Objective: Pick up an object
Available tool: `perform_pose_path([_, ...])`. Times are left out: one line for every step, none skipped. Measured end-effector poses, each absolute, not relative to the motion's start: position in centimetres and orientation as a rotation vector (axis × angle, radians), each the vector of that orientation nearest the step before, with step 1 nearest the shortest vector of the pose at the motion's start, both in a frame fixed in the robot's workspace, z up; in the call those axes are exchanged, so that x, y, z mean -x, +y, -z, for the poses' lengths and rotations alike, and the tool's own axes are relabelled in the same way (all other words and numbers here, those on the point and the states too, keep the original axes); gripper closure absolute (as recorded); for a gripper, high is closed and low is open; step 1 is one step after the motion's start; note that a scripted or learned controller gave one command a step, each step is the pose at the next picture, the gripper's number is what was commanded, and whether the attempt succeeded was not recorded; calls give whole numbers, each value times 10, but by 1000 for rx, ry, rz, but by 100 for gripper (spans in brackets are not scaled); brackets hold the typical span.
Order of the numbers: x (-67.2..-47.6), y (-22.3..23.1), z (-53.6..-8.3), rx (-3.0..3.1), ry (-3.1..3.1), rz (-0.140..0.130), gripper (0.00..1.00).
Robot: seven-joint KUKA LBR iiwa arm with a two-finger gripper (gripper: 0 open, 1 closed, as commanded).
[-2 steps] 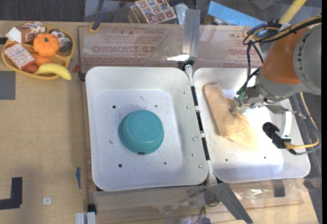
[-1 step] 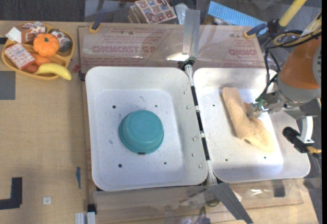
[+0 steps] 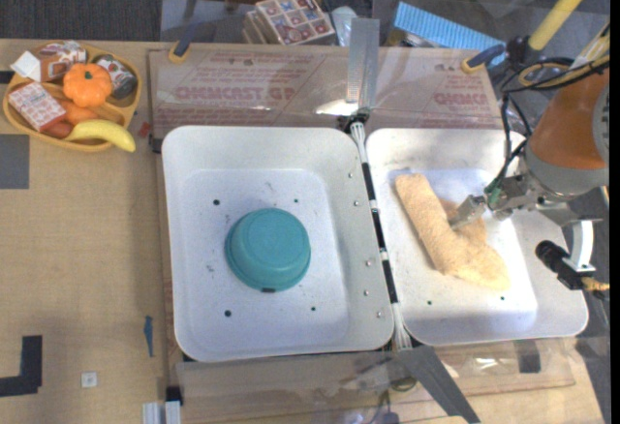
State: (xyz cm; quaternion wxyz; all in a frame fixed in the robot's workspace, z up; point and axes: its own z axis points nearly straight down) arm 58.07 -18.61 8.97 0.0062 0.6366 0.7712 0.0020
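Observation:
A long tan sponge-like piece [image 3: 448,231] lies at a slant in the right bin [image 3: 557,316]. A teal bowl [image 3: 268,249] sits upside down in the middle of the left bin [image 3: 194,170]. My gripper [image 3: 472,210] reaches in from the right, low over the right bin, with its tip touching or just above the right edge of the tan piece. The orange-banded wrist [image 3: 572,132] rises behind it.
A yellow dish [image 3: 68,103] with toy fruit, a pumpkin and a banana stands on the bench at the far left. Boxes and a blue item lie beyond the bins at the back. Cables hang beside the wrist at the right.

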Motion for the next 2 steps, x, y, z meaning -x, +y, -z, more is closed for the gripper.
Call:
perform_pose_path([-582, -187, -101, -1992, 2409, -12, 100])
perform_pose_path([-572, -192, -112, -2094, 2336, -1, 100])
